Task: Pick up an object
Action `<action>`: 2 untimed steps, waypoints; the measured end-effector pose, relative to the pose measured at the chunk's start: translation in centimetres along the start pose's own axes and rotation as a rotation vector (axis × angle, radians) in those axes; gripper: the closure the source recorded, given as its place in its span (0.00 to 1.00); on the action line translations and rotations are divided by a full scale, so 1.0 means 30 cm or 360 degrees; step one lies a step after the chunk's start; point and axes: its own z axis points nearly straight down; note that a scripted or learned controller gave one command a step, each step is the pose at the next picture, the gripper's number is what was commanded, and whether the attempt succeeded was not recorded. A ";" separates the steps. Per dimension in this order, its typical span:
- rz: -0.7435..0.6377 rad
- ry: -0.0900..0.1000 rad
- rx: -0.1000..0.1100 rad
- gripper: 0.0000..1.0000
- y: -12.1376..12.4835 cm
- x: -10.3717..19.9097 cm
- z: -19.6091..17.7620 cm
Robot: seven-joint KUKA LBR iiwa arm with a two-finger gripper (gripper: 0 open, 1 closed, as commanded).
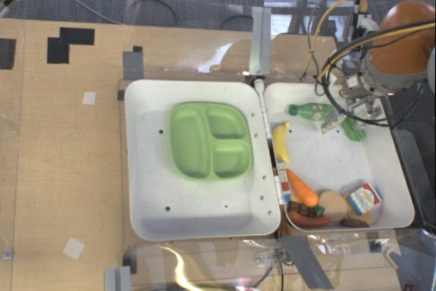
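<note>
Wood bench [61, 167], two white bins. Green bottle [310, 111] is laid flat in the right bin [381, 167], far end, slim, label mid-body. Gripper [349, 111] is positioned just beside it; finger state can't be determined.

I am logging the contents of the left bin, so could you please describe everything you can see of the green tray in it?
The green tray is a light green, plastic-looking food tray with rounded corners and three compartments: one long one on its left and two smaller ones stacked on its right. It lies flat, right side up, turned slightly askew, near the middle of the left bin. It rests on the bin's white floor, clear of the walls, and its compartments hold nothing.
</note>
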 end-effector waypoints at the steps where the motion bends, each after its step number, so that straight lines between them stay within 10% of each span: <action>1: -0.0250 -0.0003 0.0005 0.00 -0.013 0.022 0.014; 2: -0.0478 -0.0003 -0.0003 0.00 -0.010 0.014 0.017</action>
